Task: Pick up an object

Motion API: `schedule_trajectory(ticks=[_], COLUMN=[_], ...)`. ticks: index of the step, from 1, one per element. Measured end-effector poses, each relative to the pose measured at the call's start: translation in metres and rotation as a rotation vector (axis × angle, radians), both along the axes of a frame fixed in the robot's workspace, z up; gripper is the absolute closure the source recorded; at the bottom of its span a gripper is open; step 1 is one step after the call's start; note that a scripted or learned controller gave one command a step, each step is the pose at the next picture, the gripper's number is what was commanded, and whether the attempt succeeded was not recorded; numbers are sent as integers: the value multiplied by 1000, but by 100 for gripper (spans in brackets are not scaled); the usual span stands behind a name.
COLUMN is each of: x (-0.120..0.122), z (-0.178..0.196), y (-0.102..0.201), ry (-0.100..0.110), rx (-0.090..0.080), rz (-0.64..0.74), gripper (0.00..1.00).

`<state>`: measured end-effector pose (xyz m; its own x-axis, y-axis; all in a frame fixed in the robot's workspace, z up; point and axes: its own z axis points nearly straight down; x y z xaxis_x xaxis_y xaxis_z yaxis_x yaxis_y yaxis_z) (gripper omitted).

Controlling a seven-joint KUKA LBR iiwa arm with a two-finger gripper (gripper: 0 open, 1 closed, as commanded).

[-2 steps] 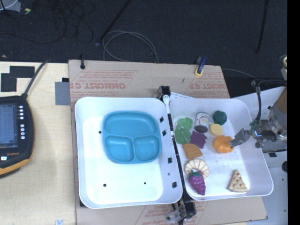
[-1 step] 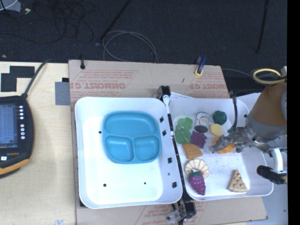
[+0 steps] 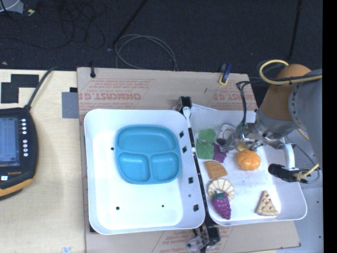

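My gripper [image 3: 235, 139] is low in the right bin [image 3: 295, 210], near its back middle. An orange toy fruit [image 3: 248, 160] lies just in front of it and slightly right. To the gripper's left are a green leafy toy [image 3: 206, 143] and a small purple piece [image 3: 218, 153], both close to it. Further forward lie a brown toast-like piece [image 3: 215, 168], a cream shell-shaped pastry [image 3: 220, 185], a bunch of purple grapes [image 3: 222, 206] and a pizza slice [image 3: 267, 204]. I see nothing lifted off the bin floor.
The left bin [image 3: 100, 194] holds a blue divided plate [image 3: 147, 154]. A black divider with clips [image 3: 190, 157] runs between the bins. A tablet pendant [image 3: 13, 146] lies on the bench at far left. The arm [image 3: 287, 104] comes in from the right.
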<state>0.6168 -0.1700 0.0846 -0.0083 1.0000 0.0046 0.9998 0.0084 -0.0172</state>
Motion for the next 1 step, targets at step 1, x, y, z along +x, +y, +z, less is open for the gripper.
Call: schedule_trajectory(ticks=[1], x=[17], z=[-3], y=[-37], ry=[35], rx=[2], rz=[-3], gripper=[0])
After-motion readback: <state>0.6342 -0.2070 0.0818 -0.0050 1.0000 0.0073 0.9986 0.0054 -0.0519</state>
